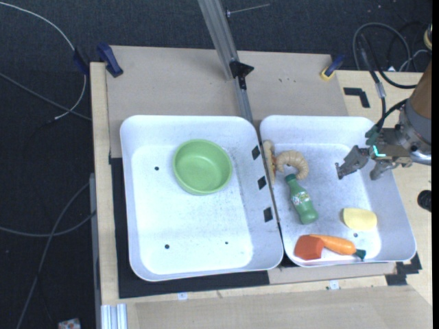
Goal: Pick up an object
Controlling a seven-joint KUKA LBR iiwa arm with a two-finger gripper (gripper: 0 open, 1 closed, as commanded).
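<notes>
The right bin [322, 127] holds a green bottle [300, 201], a tan curved croissant-like piece [290, 161], a pale yellow lemon-shaped piece [359, 218], an orange carrot [335, 245] and a red-orange block [309, 248]. My gripper [363, 165] hangs over the right part of this bin, above and to the right of the lemon piece. Its two dark fingers [350, 163] are spread apart with nothing between them. In the left bin [137, 184] sits a green bowl [202, 166].
A metal pole [221, 29] slants down from the top to the divide between the bins. Blue clamps [108, 59] and a yellow clamp [333, 65] sit at the board's back corners. Cables [374, 53] lie at the upper right.
</notes>
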